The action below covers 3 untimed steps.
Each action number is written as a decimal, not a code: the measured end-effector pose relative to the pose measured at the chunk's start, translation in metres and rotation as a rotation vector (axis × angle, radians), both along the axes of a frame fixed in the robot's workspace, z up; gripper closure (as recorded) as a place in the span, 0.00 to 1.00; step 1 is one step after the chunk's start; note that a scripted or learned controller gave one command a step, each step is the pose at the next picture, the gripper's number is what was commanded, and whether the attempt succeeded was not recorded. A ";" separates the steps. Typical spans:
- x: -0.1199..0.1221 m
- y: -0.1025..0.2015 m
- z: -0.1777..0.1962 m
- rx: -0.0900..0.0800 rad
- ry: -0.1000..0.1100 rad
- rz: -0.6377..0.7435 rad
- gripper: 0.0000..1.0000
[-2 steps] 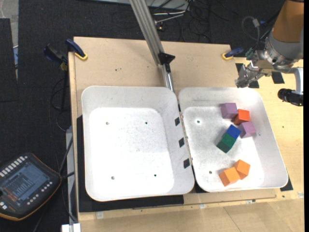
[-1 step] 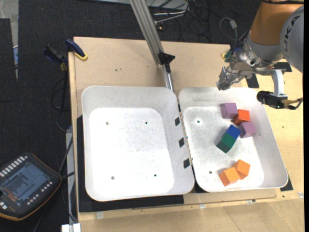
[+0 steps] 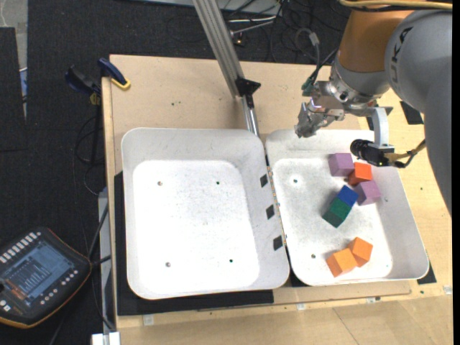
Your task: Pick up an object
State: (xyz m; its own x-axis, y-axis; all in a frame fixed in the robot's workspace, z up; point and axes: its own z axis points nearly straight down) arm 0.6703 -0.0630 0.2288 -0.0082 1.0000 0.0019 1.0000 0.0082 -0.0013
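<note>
The two-finger metal gripper [image 3: 307,129] hangs over the far rim of the right-hand shallow white plastic bin [image 3: 406,225], near the corner closest to the other bin; from this angle I cannot tell how it is set, and nothing shows in it. Above it the grey arm with its orange band [image 3: 374,27] comes in from the right.

The blocks lie apart from the gripper, toward the right side of that bin. Nearest is a purple cube [image 3: 341,164], with a small orange block [image 3: 363,171] just beside it and a second purple block [image 3: 369,191] next to that. A blue cube [image 3: 348,195] touches a dark green cube [image 3: 336,212] toward the middle. Closer to the near rim, two orange cubes [image 3: 350,256] sit together.

The left-hand white bin [image 3: 136,192] adjoins the right one. Both rest on the pale wooden counter [image 3: 180,85]. A handheld control pendant [image 3: 32,275] lies off the counter's near left corner.
</note>
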 end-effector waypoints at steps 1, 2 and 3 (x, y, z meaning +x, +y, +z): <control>0.003 0.051 -0.008 0.000 0.000 -0.001 1.00; 0.005 0.101 0.006 0.000 -0.005 0.000 1.00; 0.003 0.146 0.009 -0.001 -0.003 -0.001 1.00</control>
